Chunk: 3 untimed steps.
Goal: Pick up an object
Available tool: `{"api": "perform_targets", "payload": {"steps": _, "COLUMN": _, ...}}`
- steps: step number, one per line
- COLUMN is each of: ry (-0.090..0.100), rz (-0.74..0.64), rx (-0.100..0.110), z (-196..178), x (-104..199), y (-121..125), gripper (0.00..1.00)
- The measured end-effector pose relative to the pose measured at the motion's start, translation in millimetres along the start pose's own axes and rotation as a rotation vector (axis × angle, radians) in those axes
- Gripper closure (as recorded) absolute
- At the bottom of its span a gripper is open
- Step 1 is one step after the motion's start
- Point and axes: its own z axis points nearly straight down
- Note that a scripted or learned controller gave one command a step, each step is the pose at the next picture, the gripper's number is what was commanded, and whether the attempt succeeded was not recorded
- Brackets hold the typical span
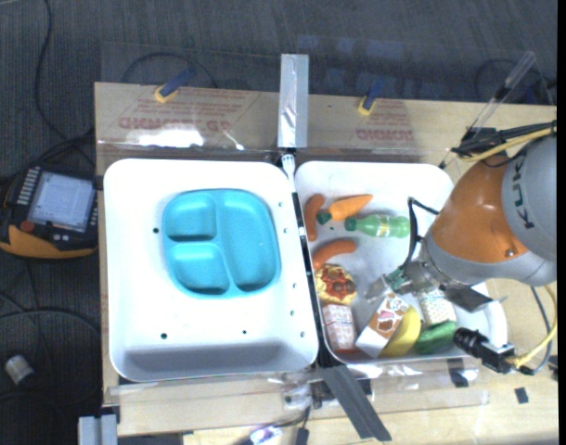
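The right bin [376,170] holds several toy foods. An orange carrot [343,207] and a green bottle [380,224] lie near its far side, and a red sausage [334,248] is just below them. A red-yellow packet [335,283] and a small can [337,323] sit along the left wall. A white carton [383,321], a yellow banana [404,334] and a green vegetable [438,335] crowd the near side. My gripper [411,281] is low in this bin, just above the carton and banana, under the orange wrist band [473,225].
The left bin [135,341] holds a blue divided tray [220,241]. A metal post [293,100] stands behind the divide between the bins. Cables [496,137] run at the back right. A handheld pendant [51,209] lies on the floor to the left.
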Motion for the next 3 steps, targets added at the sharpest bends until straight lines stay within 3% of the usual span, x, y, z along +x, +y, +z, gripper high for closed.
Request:
{"api": "perform_targets", "payload": {"steps": 1, "ry": 0.000, "rz": 0.364, "rx": 0.016, "z": 11, "x": 13, "y": 19, "gripper": 1.00}}
{"api": "perform_targets", "payload": {"steps": 2, "ry": -0.004, "rz": 0.365, "rx": 0.009, "z": 11, "x": 11, "y": 20, "gripper": 0.00}}
{"api": "perform_targets", "payload": {"steps": 3, "ry": -0.001, "rz": 0.504, "rx": 0.028, "z": -52, "x": -7, "y": 54, "gripper": 0.00}}
